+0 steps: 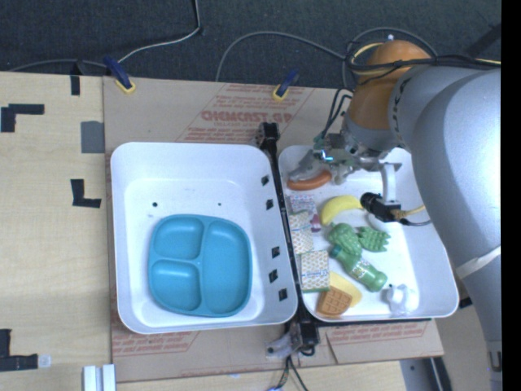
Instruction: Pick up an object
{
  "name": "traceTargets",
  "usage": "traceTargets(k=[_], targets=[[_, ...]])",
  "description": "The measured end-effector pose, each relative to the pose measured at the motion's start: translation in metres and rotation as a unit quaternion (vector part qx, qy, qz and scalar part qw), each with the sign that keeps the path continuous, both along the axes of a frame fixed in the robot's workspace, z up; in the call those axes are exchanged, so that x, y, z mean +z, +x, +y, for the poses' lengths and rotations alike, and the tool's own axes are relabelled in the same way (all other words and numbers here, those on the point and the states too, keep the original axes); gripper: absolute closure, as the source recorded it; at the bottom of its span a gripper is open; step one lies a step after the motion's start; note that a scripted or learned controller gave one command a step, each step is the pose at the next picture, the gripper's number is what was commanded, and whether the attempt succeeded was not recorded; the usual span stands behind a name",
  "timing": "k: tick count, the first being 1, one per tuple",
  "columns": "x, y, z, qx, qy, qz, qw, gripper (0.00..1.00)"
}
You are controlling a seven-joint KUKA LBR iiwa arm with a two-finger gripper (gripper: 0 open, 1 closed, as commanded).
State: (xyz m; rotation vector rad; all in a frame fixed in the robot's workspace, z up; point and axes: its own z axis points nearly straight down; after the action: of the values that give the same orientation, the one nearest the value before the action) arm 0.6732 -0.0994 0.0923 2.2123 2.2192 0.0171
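Lowered over the right bin's far end beside a toy hot dog: gripper, finger state impossible to tell.

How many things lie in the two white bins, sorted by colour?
Blue: 1, the blue divided plastic plate
Yellow: 1, the yellow toy banana
Green: 2, the green plastic bottle and the green leafy toy
Orange: 2, the orange sausage toy and the orange waffle-patterned toy
Total: 6

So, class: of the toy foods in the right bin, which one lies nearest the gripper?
The orange-red sausage, lying at the bin's top left corner, directly below the gripper; the banana lies further down.
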Motion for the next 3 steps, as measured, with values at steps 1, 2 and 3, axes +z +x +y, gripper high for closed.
traceTargets(k=[1,2,3], targets=[[-0.002,-0.086,0.003,-0.001,-0.0005,0.0,1.0,0.0],[0.093,-0.025,0.007,-0.001,-0.0017,0.006,1.0,0.0],[0.018,-0.051,-0.001,-0.001,-0.001,0.008,1.0,0.0]])
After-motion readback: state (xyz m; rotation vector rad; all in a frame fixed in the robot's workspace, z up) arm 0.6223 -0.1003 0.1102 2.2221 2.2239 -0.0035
